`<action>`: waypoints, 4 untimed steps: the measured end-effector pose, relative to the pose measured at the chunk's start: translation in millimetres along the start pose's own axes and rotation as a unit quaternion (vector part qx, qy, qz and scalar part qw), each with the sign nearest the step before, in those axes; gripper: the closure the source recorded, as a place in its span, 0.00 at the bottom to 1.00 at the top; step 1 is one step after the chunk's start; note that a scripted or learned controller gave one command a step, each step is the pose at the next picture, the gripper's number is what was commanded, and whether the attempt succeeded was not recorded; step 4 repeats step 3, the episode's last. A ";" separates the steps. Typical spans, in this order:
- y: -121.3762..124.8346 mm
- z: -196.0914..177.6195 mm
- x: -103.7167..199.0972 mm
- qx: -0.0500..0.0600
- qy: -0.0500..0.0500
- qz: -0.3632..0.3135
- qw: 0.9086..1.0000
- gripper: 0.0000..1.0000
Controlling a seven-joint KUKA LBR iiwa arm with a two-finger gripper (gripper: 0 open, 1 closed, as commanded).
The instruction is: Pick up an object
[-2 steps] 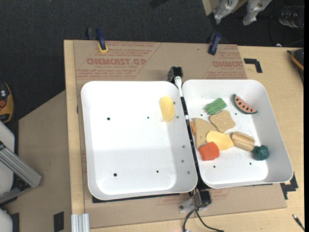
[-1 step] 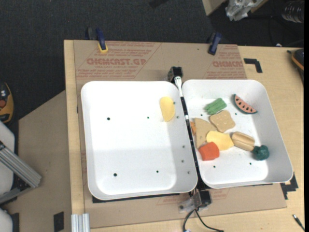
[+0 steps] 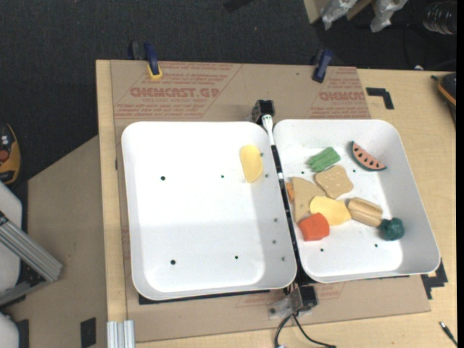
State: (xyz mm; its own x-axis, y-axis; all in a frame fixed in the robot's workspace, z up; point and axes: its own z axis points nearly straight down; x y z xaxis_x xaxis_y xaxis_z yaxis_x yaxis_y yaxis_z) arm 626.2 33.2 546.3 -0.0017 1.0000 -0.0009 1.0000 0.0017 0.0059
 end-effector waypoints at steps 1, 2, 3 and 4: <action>40.3 78.5 93.1 0.008 0.001 -0.004 1.000 0.00; 40.0 60.7 87.5 0.001 0.001 0.000 1.000 1.00; -9.1 6.9 129.9 -0.001 0.002 -0.002 1.000 1.00; -9.1 6.9 129.9 -0.001 0.002 -0.002 1.000 1.00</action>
